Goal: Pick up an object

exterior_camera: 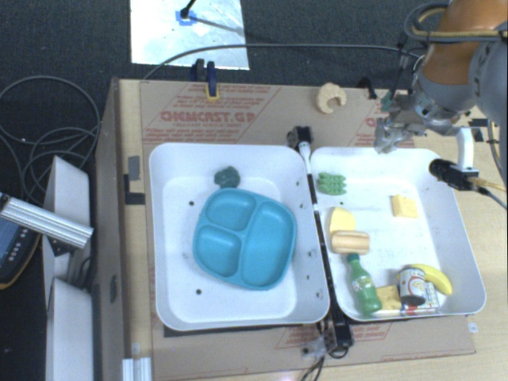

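Two white bins (171, 213) sit mid-frame; upper right, the gripper (386, 140), its state unclear, hovers pre-pick and must descend toward the cheese (404, 206).

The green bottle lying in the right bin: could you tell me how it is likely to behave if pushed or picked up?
The green bottle lies on its side and looks round, so a push would probably roll it. It looks like a small plastic toy, probably light. Its smooth, narrow neck might slip from a grasp.

Blue divided plate (243, 239), green bottle (364, 286), yellow banana (436, 279) — white bins (178, 173)
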{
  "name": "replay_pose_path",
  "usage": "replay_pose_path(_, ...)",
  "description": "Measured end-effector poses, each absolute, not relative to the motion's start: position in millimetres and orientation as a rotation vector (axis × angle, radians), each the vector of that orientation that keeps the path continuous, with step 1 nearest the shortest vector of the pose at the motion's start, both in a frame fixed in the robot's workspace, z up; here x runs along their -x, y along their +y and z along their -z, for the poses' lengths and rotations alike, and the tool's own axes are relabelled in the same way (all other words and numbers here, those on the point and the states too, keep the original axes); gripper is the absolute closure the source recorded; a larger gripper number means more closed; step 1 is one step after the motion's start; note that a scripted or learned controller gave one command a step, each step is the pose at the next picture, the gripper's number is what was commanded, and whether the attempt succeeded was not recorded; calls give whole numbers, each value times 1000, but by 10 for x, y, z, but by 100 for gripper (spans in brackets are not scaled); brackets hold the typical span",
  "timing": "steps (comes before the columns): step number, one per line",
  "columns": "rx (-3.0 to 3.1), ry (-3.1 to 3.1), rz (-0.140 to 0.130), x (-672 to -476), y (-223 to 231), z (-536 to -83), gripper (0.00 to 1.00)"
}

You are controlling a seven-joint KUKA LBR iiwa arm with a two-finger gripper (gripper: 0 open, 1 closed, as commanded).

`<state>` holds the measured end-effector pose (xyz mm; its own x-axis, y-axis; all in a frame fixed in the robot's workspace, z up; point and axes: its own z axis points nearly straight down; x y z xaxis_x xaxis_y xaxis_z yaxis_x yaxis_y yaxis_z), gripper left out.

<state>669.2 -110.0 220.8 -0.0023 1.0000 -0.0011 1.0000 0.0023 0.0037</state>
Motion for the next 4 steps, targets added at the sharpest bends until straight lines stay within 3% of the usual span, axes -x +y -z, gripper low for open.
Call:
replay_pose_path(1, -2215, 2227, -4, -6691, -523, -2104, 100)
replay_pose_path(2, -2217, 2220, -1, -6455, -1003, -2352, 100)
replay_pose_path(3, -2216, 2223, -2, -6690, -1123, -2296, 100)
replay_pose_path(4, -2215, 2227, -4, -6690, -502, -2049, 100)
